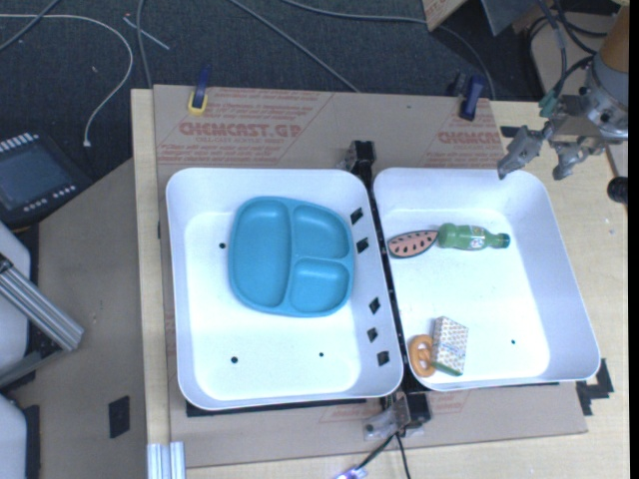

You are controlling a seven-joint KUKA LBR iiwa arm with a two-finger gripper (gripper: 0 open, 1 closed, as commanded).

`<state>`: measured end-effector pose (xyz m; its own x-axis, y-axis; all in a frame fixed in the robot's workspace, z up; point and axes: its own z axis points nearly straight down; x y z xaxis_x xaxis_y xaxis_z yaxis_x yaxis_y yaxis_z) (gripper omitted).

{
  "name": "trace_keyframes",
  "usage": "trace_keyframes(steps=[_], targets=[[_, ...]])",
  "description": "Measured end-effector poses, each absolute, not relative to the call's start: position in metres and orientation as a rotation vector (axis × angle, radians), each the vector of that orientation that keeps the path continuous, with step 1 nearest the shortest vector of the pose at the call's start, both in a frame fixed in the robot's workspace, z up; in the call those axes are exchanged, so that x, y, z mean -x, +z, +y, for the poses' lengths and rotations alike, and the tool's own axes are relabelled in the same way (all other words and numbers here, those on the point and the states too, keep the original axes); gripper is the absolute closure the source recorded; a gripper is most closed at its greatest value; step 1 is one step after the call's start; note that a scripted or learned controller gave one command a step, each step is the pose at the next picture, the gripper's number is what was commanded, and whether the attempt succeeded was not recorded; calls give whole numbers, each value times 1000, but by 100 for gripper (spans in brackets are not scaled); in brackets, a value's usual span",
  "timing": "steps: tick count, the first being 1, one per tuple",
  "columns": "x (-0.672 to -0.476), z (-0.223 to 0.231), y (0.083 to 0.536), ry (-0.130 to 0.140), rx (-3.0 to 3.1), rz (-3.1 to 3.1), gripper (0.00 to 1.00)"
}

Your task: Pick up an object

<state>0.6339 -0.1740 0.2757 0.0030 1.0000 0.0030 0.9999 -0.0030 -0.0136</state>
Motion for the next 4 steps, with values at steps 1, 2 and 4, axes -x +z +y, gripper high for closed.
trace_keyframes(steps=[1,2,4], targets=[[-636,-173,283,0,2221,-2221,0],[-637,-174,241,4,2218,-2218,0],[-655,-170,139,4,2216,-2220,0]])
